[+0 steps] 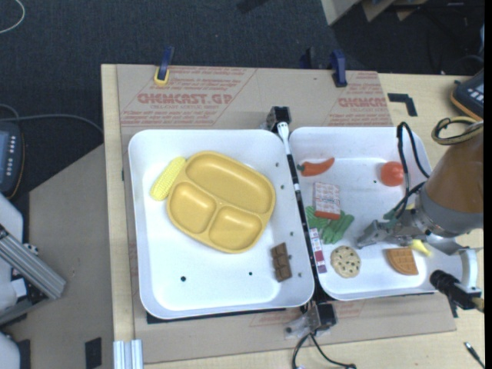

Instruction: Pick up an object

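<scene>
The right bin's point(369, 289) front rim lies nearest the camera, with a round chocolate-chip cookie point(346, 262) and a waffle-textured orange piece point(401, 260) just behind it. The arm point(457, 191) enters from the right and reaches low over this bin. The hand point(372, 235) hovers between the cookie and the green bean-shaped toy point(334, 227), its 2 grey fingers spread apart with nothing visible between them. A small yellow item point(420, 246) lies just beside the wrist. Farther back in the same bin lie a pink-and-white wrapped packet point(326, 198), a red chili pepper point(317, 165) and an orange-red ball point(391, 173).

The left bin point(154, 283) holds a yellow 3-compartment tray point(221, 200), set at a slant. A yellow corn cob point(167, 178) touches the tray's left edge. A brown chocolate bar point(281, 261) lies near the bin's front right corner, apart from the tray.

Both bins rest on a cardboard sheet point(231, 91) covering the bench.
</scene>
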Robot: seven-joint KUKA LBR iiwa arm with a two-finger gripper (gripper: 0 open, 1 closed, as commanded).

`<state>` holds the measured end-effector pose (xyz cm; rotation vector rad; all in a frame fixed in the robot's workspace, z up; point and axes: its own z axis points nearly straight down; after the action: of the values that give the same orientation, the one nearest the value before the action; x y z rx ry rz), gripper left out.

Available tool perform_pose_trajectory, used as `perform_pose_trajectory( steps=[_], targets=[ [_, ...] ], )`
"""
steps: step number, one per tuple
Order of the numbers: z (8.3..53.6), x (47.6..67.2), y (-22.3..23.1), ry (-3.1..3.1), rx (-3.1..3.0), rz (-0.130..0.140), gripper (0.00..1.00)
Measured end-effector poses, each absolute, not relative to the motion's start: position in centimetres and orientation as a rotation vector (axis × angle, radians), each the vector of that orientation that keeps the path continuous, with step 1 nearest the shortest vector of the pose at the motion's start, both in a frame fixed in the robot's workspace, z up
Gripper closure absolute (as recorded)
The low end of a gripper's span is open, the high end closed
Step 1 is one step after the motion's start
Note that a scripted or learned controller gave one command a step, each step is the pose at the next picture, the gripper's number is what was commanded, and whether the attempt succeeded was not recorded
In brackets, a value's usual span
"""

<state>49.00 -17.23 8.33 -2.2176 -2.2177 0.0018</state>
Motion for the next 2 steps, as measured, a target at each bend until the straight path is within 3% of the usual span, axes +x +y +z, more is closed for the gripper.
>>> perform_pose_trajectory(
  steps=[1,2],
  targets=[
    [9.5,49.1,-17.3,-2.219,-2.223,0.0,1.0],
    [15.8,49.0,-17.2,-2.226,-2.225,-0.003,1.0]
  ],
)
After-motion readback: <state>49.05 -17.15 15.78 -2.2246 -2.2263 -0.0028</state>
